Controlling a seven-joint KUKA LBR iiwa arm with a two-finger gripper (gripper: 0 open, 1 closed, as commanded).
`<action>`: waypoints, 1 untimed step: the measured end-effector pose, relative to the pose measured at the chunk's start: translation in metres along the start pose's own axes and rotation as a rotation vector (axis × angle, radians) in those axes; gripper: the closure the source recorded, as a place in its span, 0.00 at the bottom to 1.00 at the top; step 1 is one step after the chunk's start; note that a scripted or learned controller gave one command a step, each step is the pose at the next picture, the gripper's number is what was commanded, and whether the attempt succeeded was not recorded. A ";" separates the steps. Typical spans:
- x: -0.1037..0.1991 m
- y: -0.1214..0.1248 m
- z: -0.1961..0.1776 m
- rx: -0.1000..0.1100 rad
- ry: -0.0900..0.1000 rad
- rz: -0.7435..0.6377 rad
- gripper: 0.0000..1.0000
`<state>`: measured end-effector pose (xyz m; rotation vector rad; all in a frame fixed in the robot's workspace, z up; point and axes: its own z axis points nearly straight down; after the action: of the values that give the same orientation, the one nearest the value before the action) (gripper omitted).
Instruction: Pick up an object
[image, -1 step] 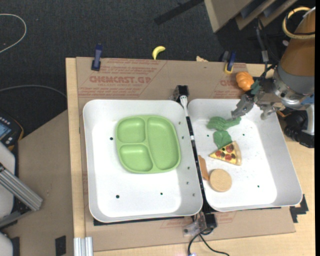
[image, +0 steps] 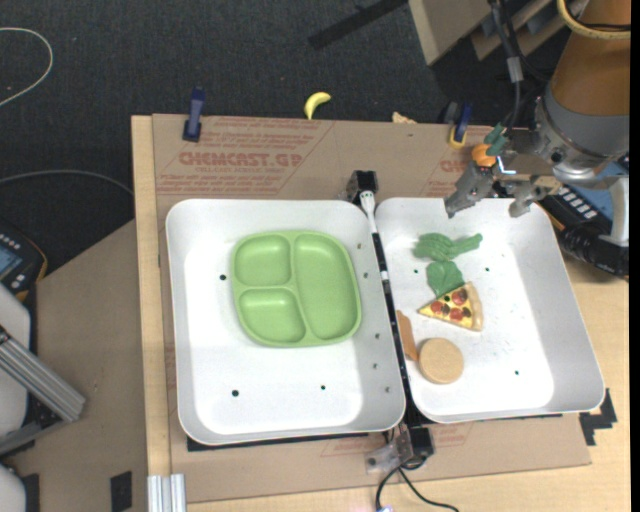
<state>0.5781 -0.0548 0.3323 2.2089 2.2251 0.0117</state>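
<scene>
My gripper (image: 490, 200) hangs over the far edge of the right bin (image: 540, 340), fingers spread apart with nothing between them. Below it in that bin lie green leafy toy pieces (image: 445, 256), a pizza slice (image: 455, 306), a round tan cookie (image: 440, 361) and a thin brown stick (image: 406, 337). The leafy pieces sit just left of and nearer than the gripper, with clear space between them.
The left bin (image: 200, 380) holds a green divided plate (image: 297, 288). A black clamp (image: 362, 186) sits at the far seam between the bins. Blue clips (image: 193, 113) and a yellow banana (image: 316, 103) lie on the cardboard behind.
</scene>
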 end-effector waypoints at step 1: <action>0.072 -0.029 -0.139 -0.008 0.002 -0.003 0.00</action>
<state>0.5475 0.0172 0.4710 2.2030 2.2249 0.0232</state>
